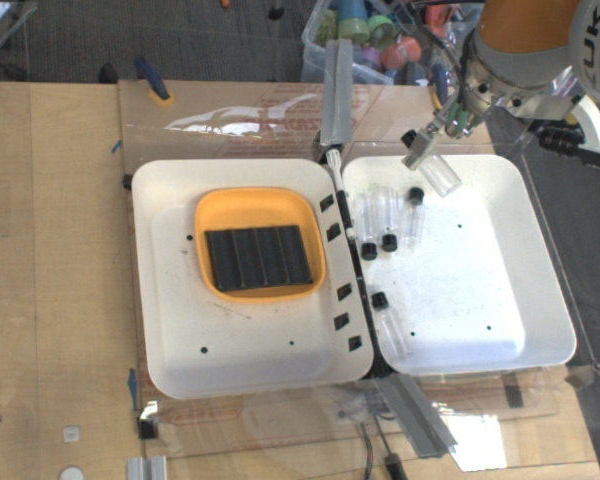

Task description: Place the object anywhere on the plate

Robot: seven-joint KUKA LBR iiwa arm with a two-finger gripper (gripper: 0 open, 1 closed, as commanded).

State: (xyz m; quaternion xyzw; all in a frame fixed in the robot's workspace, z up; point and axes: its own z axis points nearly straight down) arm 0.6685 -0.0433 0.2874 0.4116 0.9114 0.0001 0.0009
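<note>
The pincer (427, 145) hangs over the right bin (500, 318) at its twelve o'clock edge, clamped on a clear vial (438, 175) whose black cap points toward five o'clock. More clear vials with black caps (388, 230) lie along that bin's nine o'clock side, one more at about seven o'clock. In the left bin (170, 348) sits the orange plate (208, 208), carrying a dark ribbed block (258, 258) at its centre. On the arm (540, 18), white letters "UK" peek in at the frame's two o'clock corner. A tub of colourful odds and ends (375, 13) stands beyond the table (50, 268), at twelve o'clock.
</note>
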